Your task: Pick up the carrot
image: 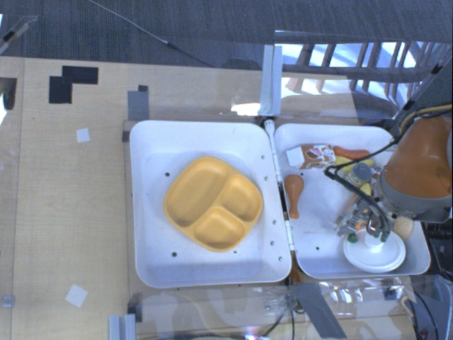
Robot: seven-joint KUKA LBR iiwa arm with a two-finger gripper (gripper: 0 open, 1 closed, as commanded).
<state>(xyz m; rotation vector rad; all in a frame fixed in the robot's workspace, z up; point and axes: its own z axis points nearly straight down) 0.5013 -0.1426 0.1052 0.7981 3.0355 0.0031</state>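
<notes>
**Mostly plastic on pale wood**

From my console, the desk (pixel 64 218) reads as light wood-grain laminate, matt, with a faint sheen near the top. Both white bins (pixel 205 271) look like smooth moulded plastic, softly glossy. The yellow divided plate (pixel 214 202) seems matt plastic, evenly coloured. The carrot (pixel 351 152) has a smooth, toy-like plastic skin. The white dish (pixel 374 255) looks glossy. The arm's orange band (pixel 423 160) appears satin-smooth, and I see thin black rubbery cables (pixel 347 181) beside it.

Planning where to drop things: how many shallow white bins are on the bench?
2. One shallow white bin sits on the left, holding a yellow divided plate; the other white bin lies beside it on the right, under the arm.
</notes>
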